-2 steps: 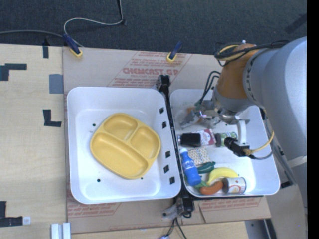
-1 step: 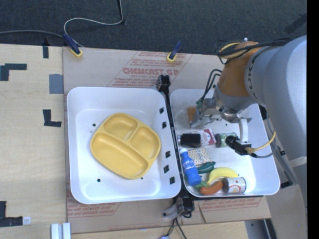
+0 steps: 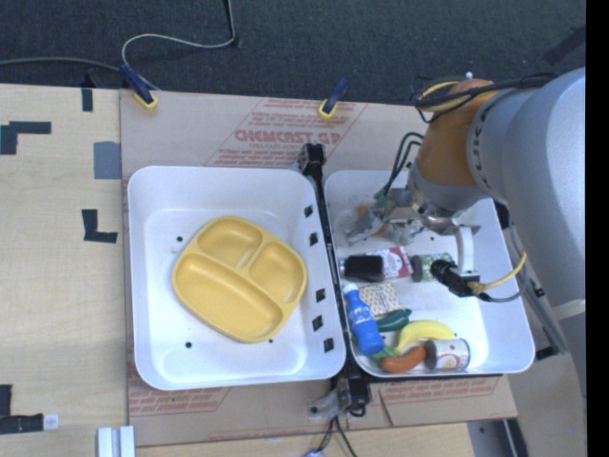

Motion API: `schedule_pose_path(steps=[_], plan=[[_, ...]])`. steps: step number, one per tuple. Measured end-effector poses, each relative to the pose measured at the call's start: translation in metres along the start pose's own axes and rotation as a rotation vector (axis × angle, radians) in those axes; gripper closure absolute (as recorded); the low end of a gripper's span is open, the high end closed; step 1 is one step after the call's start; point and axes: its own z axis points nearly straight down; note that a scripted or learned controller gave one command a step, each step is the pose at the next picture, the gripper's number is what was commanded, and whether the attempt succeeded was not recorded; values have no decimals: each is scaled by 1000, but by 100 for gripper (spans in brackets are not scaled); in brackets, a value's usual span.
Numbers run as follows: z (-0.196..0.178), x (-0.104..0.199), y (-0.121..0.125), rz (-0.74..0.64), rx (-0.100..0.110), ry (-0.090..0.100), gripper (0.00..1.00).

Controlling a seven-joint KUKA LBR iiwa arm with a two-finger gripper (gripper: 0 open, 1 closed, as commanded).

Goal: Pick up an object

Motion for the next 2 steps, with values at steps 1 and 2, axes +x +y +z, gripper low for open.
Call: schedule_pose_path(steps=[1, 2], plan=[[-9, 1, 0, -1, 2, 0, 100], [-9, 1, 0, -1, 2, 1, 0]])
